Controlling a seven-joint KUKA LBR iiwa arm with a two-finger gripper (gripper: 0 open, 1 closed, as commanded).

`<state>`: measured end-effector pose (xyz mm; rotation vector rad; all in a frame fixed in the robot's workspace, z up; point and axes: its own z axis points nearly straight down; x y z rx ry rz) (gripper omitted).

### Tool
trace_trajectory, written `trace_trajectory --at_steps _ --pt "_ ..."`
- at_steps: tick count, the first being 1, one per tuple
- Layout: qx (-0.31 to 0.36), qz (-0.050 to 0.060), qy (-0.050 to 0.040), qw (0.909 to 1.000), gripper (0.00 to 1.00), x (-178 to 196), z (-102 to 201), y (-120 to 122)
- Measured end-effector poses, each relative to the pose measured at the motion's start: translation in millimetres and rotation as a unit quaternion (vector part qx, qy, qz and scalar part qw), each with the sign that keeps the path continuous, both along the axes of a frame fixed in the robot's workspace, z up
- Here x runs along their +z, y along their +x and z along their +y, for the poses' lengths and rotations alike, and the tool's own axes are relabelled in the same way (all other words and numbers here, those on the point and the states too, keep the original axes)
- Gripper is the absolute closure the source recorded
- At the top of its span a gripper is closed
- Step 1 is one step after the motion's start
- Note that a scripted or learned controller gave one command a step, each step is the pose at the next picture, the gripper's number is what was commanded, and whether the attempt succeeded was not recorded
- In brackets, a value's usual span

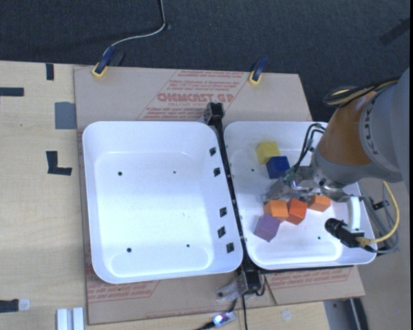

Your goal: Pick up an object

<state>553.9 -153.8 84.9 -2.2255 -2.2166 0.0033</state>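
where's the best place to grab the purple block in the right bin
Probably from straight above, gripping the purple block across its left and right sides. It lies flat, turned slightly askew on the right bin floor. Those sides look free, while an orange block crowds its top edge.

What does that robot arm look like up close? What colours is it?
The arm is a thick, rounded grey tube with a broad orange band just above the wrist. It narrows to a small grey metal gripper at its tip. A thin dark cable curves along the orange part toward the gripper.
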Motion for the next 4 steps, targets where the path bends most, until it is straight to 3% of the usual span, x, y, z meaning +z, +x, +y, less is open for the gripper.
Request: trace_trajectory --at_steps 1,2,3,4 --pt "0.003 0.004 -0.0005 1.0 0.0 -1.0 29.5 63.3" --pt "0.005 0.034 0.0022 0.9994 0.0 -2.9 48.8 103.5" --pt "0.003 0.01 -0.0021 0.9999 0.0 3.9 48.1 111.5" --pt "0.001 0.01 -0.0036 0.9999 0.0 3.4 51.9 111.0"
